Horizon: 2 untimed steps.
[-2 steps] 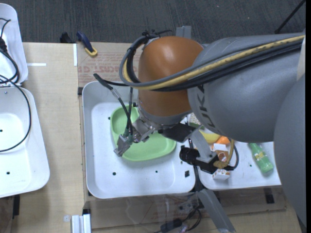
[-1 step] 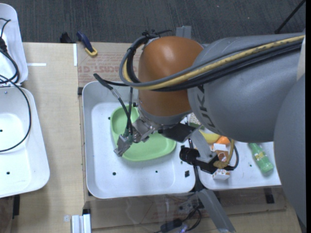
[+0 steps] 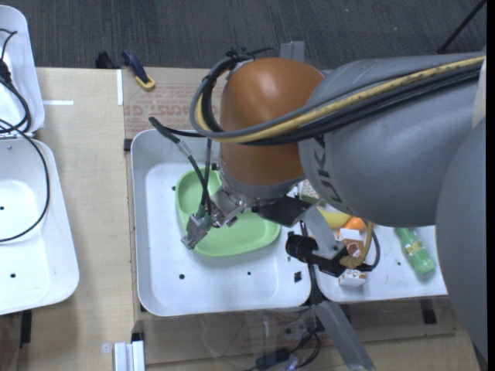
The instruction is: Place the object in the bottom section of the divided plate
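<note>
A light green divided plate [image 3: 236,238] lies in the left of the two white bins [image 3: 155,284]; the arm hides most of its upper half. My gripper [image 3: 198,229] hangs over the plate's lower left edge, tilted down to the left. The big orange wrist band [image 3: 259,122] sits above it and covers the plate's middle. I see no object in the gripper from this angle.
The right bin [image 3: 387,288] holds a green bottle [image 3: 416,253], a yellow piece [image 3: 334,219], an orange piece [image 3: 353,224] and a small white box [image 3: 352,277]. A blue clamp [image 3: 138,69] lies on the bench at the back. A white tray [image 3: 31,230] with black cables stands far left.
</note>
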{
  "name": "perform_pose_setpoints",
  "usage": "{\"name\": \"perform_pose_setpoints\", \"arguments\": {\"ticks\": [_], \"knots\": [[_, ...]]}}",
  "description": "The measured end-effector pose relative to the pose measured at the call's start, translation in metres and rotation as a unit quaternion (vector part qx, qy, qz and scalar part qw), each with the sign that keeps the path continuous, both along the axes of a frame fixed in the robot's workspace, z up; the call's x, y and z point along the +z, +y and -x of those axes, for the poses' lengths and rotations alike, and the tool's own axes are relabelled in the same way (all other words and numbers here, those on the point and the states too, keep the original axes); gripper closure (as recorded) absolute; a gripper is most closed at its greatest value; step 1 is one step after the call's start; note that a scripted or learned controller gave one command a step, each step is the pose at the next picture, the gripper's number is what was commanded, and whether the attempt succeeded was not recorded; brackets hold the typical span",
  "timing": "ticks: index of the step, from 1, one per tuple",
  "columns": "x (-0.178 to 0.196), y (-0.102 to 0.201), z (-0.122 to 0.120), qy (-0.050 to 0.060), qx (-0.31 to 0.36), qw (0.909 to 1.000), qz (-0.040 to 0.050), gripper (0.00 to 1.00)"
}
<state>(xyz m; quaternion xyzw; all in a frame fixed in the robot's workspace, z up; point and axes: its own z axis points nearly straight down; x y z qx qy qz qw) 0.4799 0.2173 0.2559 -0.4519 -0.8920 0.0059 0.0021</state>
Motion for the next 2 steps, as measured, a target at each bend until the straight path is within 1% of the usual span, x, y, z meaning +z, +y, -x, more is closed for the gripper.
{"name": "perform_pose_setpoints", "arguments": {"ticks": [2], "knots": [[0.0,0.0,0.0,0.0,0.0,1.0,0.0,0.0]]}}
